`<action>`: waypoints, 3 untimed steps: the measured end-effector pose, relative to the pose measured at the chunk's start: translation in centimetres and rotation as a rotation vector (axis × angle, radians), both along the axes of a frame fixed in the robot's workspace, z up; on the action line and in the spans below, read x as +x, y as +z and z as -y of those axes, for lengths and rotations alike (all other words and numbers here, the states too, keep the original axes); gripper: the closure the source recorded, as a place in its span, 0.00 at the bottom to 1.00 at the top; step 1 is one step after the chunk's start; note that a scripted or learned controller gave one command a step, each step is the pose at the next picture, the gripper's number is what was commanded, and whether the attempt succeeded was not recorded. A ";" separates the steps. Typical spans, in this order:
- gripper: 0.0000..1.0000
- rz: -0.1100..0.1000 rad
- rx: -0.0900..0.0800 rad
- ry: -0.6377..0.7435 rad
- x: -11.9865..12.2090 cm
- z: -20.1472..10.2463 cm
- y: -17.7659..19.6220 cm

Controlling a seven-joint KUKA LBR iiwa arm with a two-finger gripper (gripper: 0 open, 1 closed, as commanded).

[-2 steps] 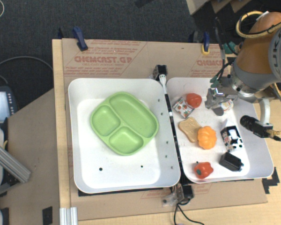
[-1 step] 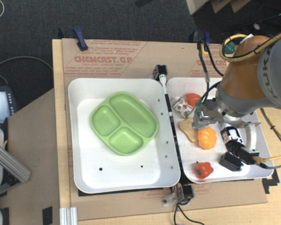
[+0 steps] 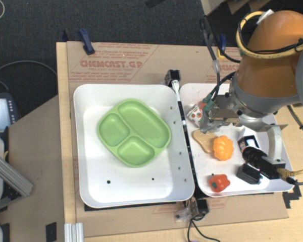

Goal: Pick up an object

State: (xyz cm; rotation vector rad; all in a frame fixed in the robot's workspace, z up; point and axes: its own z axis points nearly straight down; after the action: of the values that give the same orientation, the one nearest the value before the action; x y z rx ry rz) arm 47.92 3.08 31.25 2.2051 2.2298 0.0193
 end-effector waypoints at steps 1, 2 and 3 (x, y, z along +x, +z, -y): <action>0.00 -0.013 -0.005 -0.010 0.0 0.5 -0.7; 0.00 -0.022 -0.005 -0.018 -0.2 5.9 -11.8; 0.00 0.008 -0.004 -0.009 0.2 5.1 4.2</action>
State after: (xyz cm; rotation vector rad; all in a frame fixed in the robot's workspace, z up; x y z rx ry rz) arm 48.16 -2.05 35.46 2.2084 2.2143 0.0230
